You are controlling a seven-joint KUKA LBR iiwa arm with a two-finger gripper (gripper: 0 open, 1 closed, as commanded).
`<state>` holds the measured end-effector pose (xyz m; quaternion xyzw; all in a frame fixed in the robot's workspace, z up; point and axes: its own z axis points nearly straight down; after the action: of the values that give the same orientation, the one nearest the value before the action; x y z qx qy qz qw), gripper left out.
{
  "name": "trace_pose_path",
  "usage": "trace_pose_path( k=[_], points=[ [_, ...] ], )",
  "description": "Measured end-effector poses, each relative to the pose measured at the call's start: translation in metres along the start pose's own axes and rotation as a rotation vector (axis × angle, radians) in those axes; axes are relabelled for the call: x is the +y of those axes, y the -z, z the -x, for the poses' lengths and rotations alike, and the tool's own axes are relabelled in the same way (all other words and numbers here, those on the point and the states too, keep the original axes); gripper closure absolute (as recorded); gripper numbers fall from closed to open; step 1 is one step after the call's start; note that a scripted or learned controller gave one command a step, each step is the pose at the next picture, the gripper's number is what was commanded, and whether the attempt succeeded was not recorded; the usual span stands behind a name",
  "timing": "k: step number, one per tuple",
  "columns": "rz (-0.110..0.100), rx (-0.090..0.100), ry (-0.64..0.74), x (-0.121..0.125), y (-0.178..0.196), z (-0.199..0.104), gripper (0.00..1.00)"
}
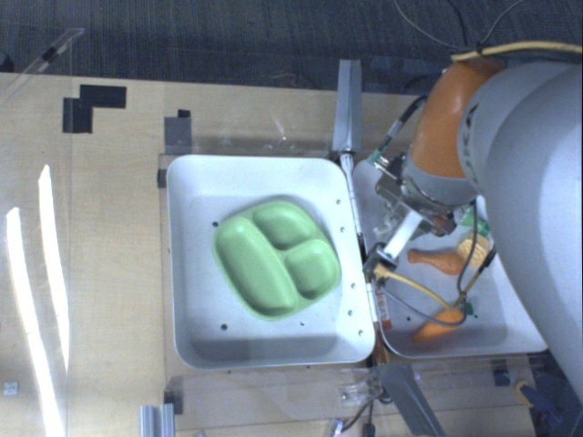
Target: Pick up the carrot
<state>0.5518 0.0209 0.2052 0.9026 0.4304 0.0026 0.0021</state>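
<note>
You have a green three-compartment plate (273, 260) lying in the middle of the left white bin (196, 335). Its long compartment is on the 8 o'clock side, and the two smaller ones sit at 1 and 4 o'clock. In the right bin (487, 338), a brown drumstick-shaped toy (439, 261) lies near the centre, with a pale yellow item (471, 246), partly hidden, just beside it at 2 o'clock. On the wooden bench (100, 244), a black L-shaped mark (91, 106) sits at 10 o'clock from the left bin.

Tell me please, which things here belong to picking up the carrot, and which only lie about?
For the job: carrot, in the right bin.
Lying about: green divided plate in the left bin; brown drumstick-shaped thing, also in the right bin.
</note>
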Motion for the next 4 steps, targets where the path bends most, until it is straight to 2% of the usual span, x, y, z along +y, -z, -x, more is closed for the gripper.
trace_pose_path(
  k=[1,2,3,4],
  points=[
    [0.003,0.002,0.010,0.000,0.011,-0.002,1.00],
    [-0.003,-0.002,0.009,0.062,0.000,0.078,1.00],
    [-0.005,-0.001,-0.198,0.019,-0.021,0.038,1.00],
    [-0.002,0.001,-0.189,0.020,-0.010,0.036,1.00]
  ],
)
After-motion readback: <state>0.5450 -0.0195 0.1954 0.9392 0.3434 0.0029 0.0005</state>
